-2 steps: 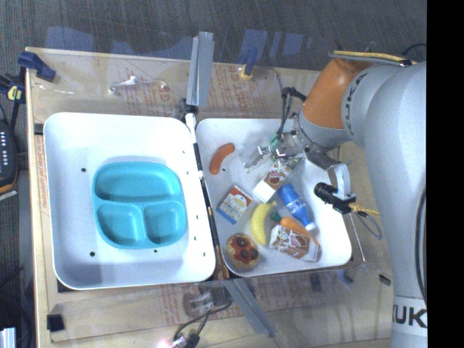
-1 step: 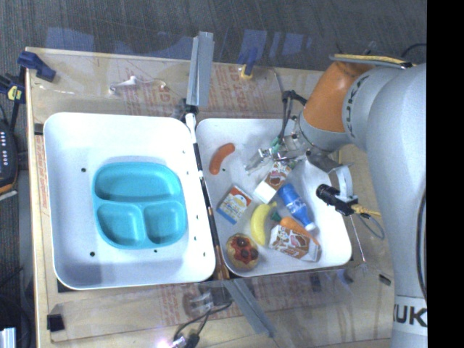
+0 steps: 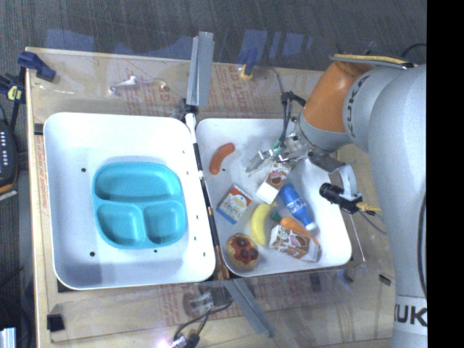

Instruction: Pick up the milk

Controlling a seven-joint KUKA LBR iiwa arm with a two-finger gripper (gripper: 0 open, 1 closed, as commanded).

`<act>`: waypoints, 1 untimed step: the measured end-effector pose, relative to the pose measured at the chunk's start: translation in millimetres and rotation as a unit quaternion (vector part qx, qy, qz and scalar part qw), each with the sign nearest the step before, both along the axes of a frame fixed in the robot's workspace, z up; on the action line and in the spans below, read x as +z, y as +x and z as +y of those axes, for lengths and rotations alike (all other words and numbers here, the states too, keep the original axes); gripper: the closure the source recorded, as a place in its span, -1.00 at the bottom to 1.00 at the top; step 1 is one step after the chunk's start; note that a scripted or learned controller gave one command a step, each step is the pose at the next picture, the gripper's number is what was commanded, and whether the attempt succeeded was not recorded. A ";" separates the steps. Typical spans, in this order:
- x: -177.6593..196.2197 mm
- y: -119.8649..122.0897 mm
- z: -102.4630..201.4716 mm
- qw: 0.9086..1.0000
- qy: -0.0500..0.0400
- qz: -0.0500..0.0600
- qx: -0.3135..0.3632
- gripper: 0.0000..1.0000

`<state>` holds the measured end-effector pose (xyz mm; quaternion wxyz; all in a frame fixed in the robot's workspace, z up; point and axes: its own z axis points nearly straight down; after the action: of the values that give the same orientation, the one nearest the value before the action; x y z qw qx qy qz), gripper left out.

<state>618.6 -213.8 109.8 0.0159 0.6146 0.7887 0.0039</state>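
We begin at the gripper (image 3: 270, 158), which hangs up-frame of the banana (image 3: 259, 224), low over the clutter in the right bin (image 3: 243, 133). Its metal tip is a small bright tangle from this height, and we cannot tell whether it is open or closed. Nor can we see anything held in it. It looks to be just above, perhaps touching, the upper end of a small white and brown carton.

We take that carton to be the milk (image 3: 274, 180). It lies on its side just up-frame and slightly right of the banana, its lower end close to the banana's top.

We judge it to be a light, stiff toy carton with flat, smooth faces. It should hold its shape under a squeeze but could slip or skid if pinched off-centre. The safest hold seems to be across its narrow width, near the middle of its length. There the faces are parallel and there is some room on either side.

Outward from there, a blue bottle (image 3: 296, 204) lies just right of the banana and close beside the milk, so that side is crowded. A sausage (image 3: 222, 158) sits well up-frame and left of the banana. The grey arm (image 3: 377, 129) with its orange band (image 3: 330, 100) rises up-frame and right of the banana.
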 end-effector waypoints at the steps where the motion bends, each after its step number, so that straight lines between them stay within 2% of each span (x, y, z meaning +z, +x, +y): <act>1: -0.3 3.0 0.9 1.000 0.000 0.000 0.023 -1.00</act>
<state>621.6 -212.9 109.6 0.0163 0.5960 0.8028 0.0041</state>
